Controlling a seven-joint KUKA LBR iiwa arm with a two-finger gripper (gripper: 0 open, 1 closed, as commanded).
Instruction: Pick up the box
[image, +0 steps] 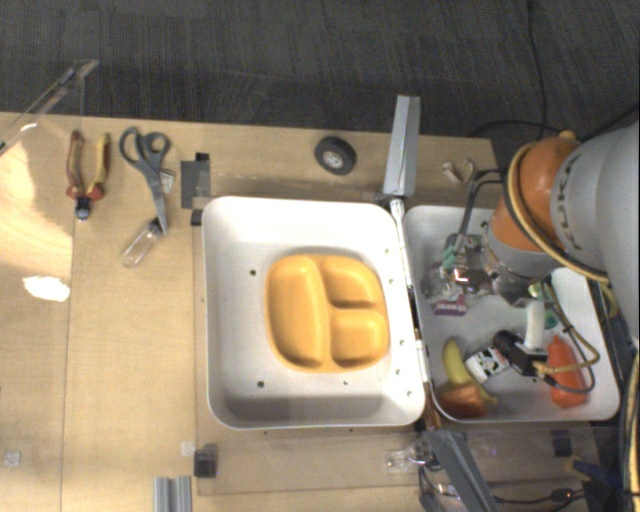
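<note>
Reaching stage: the hand (462, 272) hovers low in the right bin (600, 405) (grip state unreadable), and must next find the box.

arm (590, 200) cut off at right edge, right bin (430, 225) partly hidden beneath it

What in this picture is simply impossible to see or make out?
- The gripper: the arm covers it, so its grip is unreadable.
- The right bin: its upper right part lies under the arm.
- The box: too jumbled among the banana and other small things to single out.
- The arm's base: cut off at the right edge.
</note>
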